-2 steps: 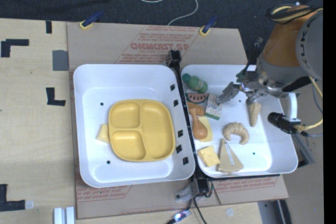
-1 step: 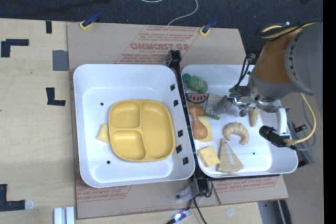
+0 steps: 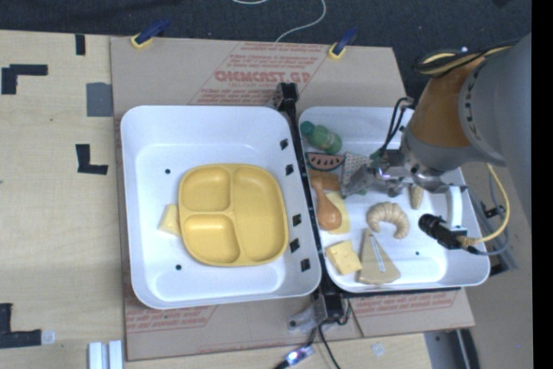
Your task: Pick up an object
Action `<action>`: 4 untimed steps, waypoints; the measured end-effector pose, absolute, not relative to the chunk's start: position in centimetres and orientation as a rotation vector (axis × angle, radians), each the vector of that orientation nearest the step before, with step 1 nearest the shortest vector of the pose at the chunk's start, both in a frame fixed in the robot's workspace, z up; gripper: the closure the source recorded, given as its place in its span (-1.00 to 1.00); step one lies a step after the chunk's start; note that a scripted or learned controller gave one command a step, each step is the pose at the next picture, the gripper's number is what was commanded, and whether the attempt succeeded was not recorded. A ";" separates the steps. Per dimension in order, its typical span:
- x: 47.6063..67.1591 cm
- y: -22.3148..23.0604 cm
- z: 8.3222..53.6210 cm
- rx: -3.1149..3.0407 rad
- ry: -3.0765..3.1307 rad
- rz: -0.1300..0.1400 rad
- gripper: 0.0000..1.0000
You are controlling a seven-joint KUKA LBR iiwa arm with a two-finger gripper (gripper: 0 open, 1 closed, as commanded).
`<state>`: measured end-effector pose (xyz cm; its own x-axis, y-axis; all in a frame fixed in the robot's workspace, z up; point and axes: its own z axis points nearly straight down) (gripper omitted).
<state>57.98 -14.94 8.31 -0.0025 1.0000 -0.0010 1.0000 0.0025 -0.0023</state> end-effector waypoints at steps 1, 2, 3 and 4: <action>58.0 -15.0 9.5 -2.219 -2.226 0.002 1.00; 58.1 -14.9 15.8 -2.223 -2.226 -0.004 1.00; 57.8 -14.5 22.0 -2.222 -2.227 -0.005 1.00; 57.8 -14.4 22.4 -2.219 -2.222 0.000 1.00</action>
